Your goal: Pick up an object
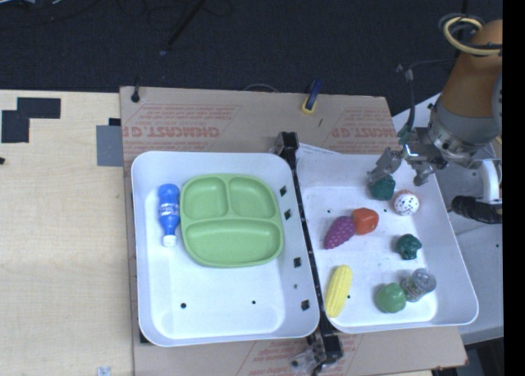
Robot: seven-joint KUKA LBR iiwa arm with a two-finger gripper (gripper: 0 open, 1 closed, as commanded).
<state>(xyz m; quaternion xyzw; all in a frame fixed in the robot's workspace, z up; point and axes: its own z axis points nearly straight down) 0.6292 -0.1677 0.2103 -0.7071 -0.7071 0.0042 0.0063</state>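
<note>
- Claw (404,165) sits over the far-right corner of the right bin (459,300), arm coming in from the right.
- Fingers look spread, one finger (384,165) on the left and another on the right; nothing visible between them, so no hold yet.
- Teal ball (381,188) is the closest thing: just below the left finger, toward the near side, maybe touching the tip, can't tell.
- Spotted white ball (405,203) lies just beside the teal ball, also on the near side of the claw.
- Key relation, as a guess: the target is the teal ball, slightly left of and nearer than the claw's midpoint, so the claw needs a small shift that way before closing. It's round, so no long axis to line up.
- Farther from the claw, toward the bin's middle: orange-red piece (366,220) touching a purple grape-like piece (339,232).
- Dark green piece (408,245) sits nearer than the spotted ball, by the bin's right wall.
- Near edge, well apart from the claw: corn cob (338,290), long axis running roughly far-to-near; green ball (390,297) with a greyish lumpy thing (419,283) touching it.
- Left bin (156,309) holds a green divided plate (230,220) and a blue bottle (168,213); both far from the claw.
- Task looks not yet done.
</note>
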